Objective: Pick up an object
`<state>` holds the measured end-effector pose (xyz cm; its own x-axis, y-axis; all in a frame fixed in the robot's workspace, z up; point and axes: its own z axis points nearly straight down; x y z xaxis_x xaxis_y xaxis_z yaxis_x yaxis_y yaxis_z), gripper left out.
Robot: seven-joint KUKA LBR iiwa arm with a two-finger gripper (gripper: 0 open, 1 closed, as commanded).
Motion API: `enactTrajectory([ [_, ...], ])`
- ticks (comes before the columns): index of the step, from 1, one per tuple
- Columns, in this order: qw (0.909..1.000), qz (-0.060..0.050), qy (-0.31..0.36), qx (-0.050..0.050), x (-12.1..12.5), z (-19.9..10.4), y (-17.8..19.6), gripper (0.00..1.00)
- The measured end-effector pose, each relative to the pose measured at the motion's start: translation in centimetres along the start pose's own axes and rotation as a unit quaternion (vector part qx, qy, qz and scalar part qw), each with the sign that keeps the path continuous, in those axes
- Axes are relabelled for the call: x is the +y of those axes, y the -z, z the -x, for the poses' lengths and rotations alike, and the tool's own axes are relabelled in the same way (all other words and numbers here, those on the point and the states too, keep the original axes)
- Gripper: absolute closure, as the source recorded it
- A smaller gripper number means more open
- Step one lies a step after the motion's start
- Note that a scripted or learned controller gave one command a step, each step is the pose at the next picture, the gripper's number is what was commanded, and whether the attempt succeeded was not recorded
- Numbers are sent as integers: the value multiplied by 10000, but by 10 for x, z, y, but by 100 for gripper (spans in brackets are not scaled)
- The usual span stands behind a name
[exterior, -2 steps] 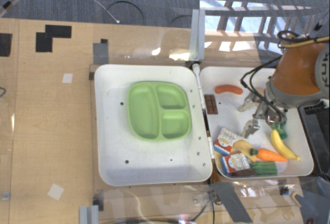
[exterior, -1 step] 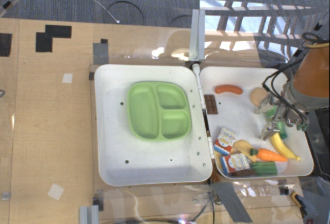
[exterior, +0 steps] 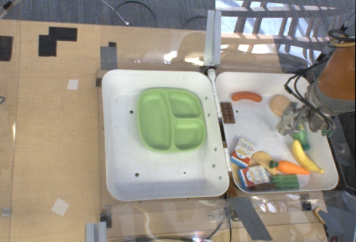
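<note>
The right bin (exterior: 257,124) holds several toy foods. An orange-red sausage (exterior: 246,97) and a beige roll (exterior: 280,104) lie at the back, and a brown chocolate bar (exterior: 227,113) lies by the left wall. A banana (exterior: 306,157), a carrot (exterior: 292,168), a yellow fruit (exterior: 261,158), two small cartons (exterior: 243,150) and a green vegetable (exterior: 285,182) crowd the front. My gripper (exterior: 299,127) hangs low over the bin's right side, just right of the roll. Directly under it is a small green piece (exterior: 301,139), whose top it hides.
The left bin (exterior: 119,168) carries a green divided plate (exterior: 171,119). A metal divider (exterior: 217,118) separates the two bins. The arm's orange band (exterior: 339,77) and black cables (exterior: 303,88) overhang the right bin's back right corner.
</note>
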<state>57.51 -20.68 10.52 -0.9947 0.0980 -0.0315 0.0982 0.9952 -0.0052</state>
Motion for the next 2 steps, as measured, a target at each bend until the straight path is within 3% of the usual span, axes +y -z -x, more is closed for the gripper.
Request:
enactTrajectory([
  [1, 9984, 29, 559, 110, -1, -25, 23, 100],
  [2, 9952, 31, 978, 48, 57, -4, 118, 100],
])
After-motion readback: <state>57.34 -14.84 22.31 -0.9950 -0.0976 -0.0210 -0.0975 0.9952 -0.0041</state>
